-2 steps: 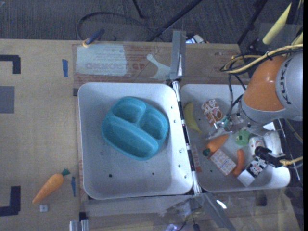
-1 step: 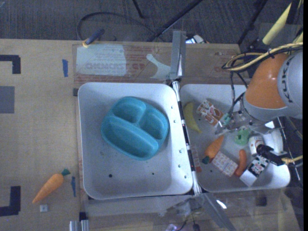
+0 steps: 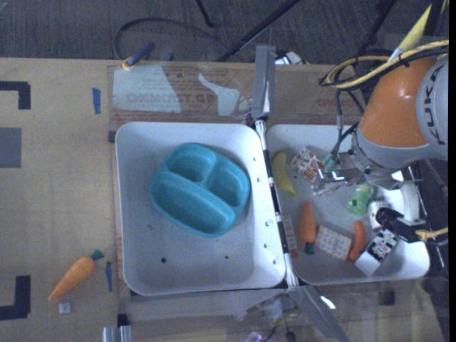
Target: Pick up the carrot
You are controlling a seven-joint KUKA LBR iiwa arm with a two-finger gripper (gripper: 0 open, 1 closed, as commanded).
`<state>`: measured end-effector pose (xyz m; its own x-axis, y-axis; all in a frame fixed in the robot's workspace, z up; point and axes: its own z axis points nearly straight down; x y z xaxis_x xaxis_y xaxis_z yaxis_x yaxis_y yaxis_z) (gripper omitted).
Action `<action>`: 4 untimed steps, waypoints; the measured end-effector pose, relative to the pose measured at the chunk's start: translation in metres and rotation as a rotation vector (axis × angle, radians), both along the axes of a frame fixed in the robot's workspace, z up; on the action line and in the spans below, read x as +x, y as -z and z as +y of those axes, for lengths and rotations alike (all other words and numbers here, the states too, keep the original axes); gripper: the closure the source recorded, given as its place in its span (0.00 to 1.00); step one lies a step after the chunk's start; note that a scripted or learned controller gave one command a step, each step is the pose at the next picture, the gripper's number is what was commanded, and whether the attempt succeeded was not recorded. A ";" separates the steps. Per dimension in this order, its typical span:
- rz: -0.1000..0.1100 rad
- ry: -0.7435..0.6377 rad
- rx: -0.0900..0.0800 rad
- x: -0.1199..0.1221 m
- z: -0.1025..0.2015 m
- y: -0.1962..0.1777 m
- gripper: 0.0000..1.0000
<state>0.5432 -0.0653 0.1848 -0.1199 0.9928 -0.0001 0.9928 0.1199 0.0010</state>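
An orange carrot (image 3: 307,223) with a dark green end lies in the right bin (image 3: 406,268), near its left wall and pointing toward the front. My gripper (image 3: 333,175) hangs over the middle of that bin, up and to the right of the carrot and apart from it. Nothing shows in its grasp. A second, smaller orange piece (image 3: 358,239) lies further right in the same bin. Another carrot (image 3: 71,277) with a green top rests on the wooden bench, outside the left bin (image 3: 135,262) at its front left.
The left bin holds a teal divided plate (image 3: 201,187). In the right bin lie a yellow banana (image 3: 283,173), a printed box (image 3: 308,165), a green item (image 3: 360,200), a flat printed pack (image 3: 333,241) and a black-and-white block (image 3: 380,248). The arm covers the bin's right side.
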 end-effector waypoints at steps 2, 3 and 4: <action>0.000 0.063 -0.001 0.010 0.017 -0.036 0.00; 0.003 0.128 0.000 -0.017 -0.029 0.053 0.00; -0.002 -0.065 -0.001 -0.012 -0.016 0.000 0.00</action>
